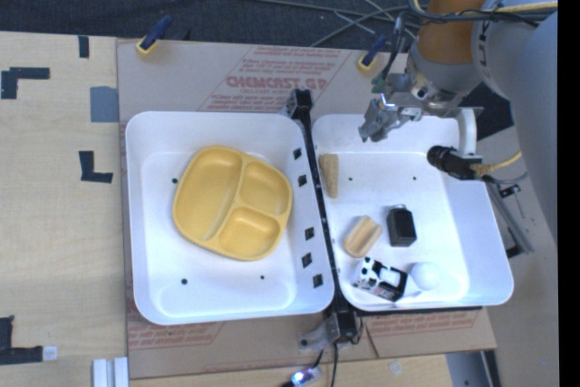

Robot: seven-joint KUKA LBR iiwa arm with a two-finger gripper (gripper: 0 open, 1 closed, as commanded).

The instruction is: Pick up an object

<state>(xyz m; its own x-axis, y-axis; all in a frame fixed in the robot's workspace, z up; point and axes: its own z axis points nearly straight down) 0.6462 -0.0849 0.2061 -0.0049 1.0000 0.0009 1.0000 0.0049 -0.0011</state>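
Here the hand (374,128) hangs over the right bin (453,195); its grip state is unclear. A yellow tray (233,201) fills the left bin (154,222).

Red print on the cardboard sheet (272,82) reads "CHEMCAST GP".

Even bright light, soft shadows, perhaps slight blur

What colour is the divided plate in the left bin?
Yellow. The divided plate lies in the left bin, seen plainly in the camera view.
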